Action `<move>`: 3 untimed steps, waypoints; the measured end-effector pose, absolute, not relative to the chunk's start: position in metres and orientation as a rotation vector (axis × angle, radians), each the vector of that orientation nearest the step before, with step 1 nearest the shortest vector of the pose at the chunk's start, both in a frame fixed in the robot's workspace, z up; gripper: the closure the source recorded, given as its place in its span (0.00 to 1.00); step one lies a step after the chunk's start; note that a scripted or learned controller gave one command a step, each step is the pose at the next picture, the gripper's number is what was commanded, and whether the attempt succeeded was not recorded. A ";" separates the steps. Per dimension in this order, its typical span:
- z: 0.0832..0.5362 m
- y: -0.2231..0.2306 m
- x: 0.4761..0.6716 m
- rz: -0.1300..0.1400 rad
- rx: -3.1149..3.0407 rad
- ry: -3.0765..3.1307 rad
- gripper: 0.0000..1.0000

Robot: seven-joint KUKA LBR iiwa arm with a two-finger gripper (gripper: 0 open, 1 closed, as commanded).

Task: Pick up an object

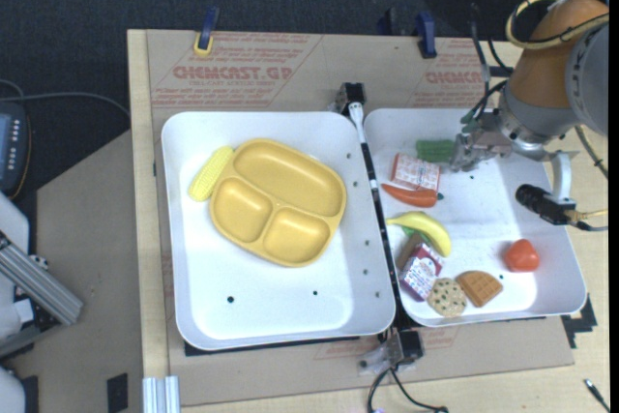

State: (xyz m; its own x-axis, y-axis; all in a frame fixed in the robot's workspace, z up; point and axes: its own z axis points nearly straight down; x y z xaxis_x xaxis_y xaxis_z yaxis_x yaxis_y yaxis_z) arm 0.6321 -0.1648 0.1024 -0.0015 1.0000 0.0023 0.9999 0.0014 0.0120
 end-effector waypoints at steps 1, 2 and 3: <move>0.150 -0.173 0.632 0.004 2.217 2.216 1.00; 0.195 -0.174 0.629 0.005 2.217 2.217 1.00; 0.227 -0.174 0.630 0.004 2.216 2.218 1.00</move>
State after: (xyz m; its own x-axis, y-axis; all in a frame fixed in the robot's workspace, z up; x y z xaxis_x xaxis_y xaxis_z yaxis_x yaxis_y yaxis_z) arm 0.6296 -0.1739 0.2273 -0.0008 1.0000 -0.0022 1.0000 0.0008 0.0059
